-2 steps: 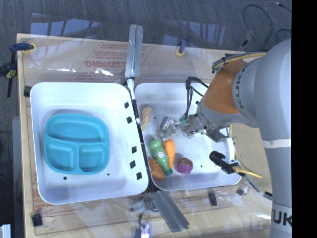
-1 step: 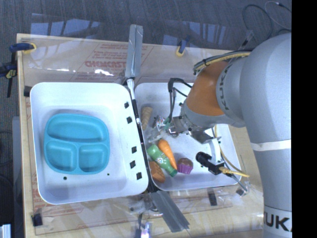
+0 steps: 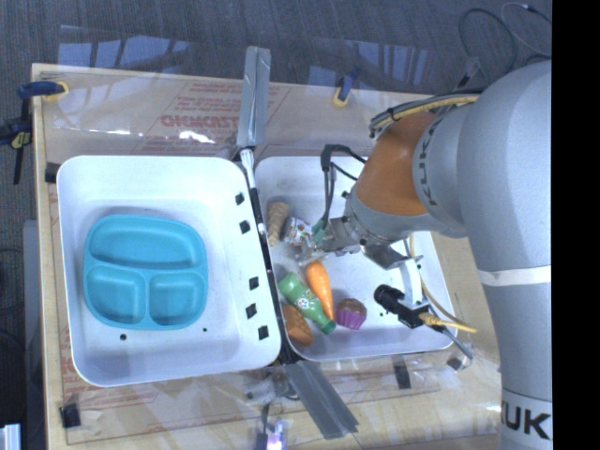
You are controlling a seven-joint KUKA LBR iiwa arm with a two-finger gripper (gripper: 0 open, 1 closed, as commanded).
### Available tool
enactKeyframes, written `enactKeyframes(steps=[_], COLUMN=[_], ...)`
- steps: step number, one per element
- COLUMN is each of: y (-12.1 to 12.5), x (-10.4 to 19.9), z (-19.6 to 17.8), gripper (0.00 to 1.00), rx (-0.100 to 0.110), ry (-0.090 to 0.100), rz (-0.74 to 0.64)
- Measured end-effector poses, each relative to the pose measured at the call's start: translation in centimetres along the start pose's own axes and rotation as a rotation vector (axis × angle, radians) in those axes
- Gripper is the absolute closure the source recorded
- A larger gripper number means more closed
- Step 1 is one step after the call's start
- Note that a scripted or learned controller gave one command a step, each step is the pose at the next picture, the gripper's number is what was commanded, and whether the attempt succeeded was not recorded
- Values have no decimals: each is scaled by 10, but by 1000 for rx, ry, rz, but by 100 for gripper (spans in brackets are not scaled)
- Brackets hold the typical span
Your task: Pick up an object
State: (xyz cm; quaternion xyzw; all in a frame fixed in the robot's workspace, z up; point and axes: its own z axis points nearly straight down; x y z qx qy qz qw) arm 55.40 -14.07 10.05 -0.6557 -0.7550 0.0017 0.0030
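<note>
Reaching in from the right, the arm is lowering its jaws point(image 3: 314, 237) into the right bin point(image 3: 422, 340), close over a small silvery object point(image 3: 298, 233). Whether they are wide or narrow I cannot tell. A carrot point(image 3: 321, 287), green bottle point(image 3: 305, 300) and purple cupcake point(image 3: 352, 313) are lying nearby, unlifted. A blue tray point(image 3: 143, 271) is sitting in the left bin point(image 3: 70, 190). Judging from this, the pick is not yet made.
</note>
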Motion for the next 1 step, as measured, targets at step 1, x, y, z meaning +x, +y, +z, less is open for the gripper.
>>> enactKeyframes(steps=[1], y=[47], x=[15], z=[-136], gripper=[100], rx=[-6], ry=[-2], rz=[47])
